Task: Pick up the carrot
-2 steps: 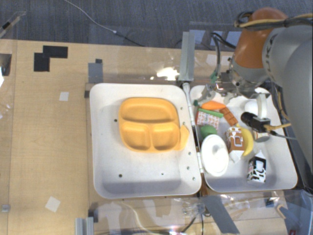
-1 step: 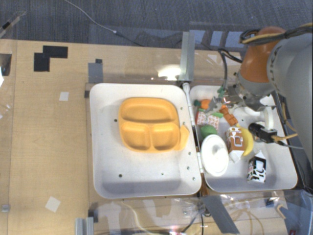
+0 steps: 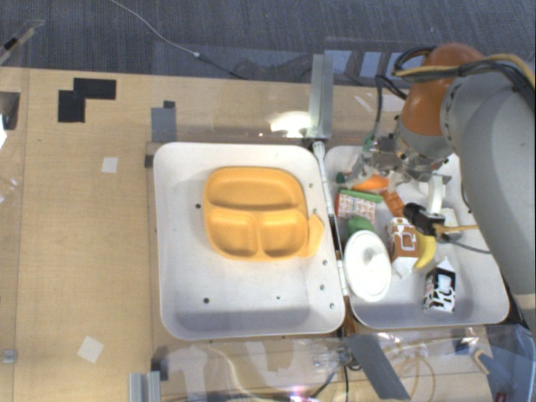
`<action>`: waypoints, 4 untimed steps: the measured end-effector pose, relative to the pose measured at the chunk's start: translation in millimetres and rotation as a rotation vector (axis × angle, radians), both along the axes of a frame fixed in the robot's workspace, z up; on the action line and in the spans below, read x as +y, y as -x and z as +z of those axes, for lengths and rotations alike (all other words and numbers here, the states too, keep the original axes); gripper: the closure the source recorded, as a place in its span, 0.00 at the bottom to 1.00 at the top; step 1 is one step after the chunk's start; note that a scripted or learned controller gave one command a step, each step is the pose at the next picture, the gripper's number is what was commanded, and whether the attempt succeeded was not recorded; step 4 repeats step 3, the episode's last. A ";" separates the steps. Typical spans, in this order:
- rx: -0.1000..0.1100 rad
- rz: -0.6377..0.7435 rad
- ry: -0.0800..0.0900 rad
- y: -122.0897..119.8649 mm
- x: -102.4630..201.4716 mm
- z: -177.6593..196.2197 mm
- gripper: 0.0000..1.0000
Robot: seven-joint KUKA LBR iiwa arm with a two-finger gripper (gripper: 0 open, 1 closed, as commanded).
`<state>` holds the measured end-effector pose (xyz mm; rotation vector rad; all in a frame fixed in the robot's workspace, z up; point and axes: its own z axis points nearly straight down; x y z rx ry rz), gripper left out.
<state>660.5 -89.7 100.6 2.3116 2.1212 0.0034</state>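
Observation:
The carrot [image 3: 373, 184] is a small orange piece lying near the back of the right bin [image 3: 477, 308], just behind a printed carton. My gripper [image 3: 383, 162] hangs below the orange wrist band at the back of that bin, directly over or just behind the carrot. The wrist and its cables hide where the gripper meets the carrot, so contact cannot be judged.
The right bin is crowded: a printed carton [image 3: 358, 203], a green item [image 3: 361, 223], a white round lid [image 3: 368, 262], a brown box [image 3: 404, 237], a banana [image 3: 428, 254] and a black-and-white carton [image 3: 440, 290]. A yellow divided tray [image 3: 255, 212] lies in the left bin [image 3: 180, 249].

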 end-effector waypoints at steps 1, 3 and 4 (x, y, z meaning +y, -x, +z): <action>0.022 -0.063 -0.017 -10.0 -8.9 -1.2 0.00; -0.001 -0.139 -0.008 -0.6 -33.8 -1.9 0.00; -0.001 -0.139 -0.008 -0.6 -33.8 -1.9 0.00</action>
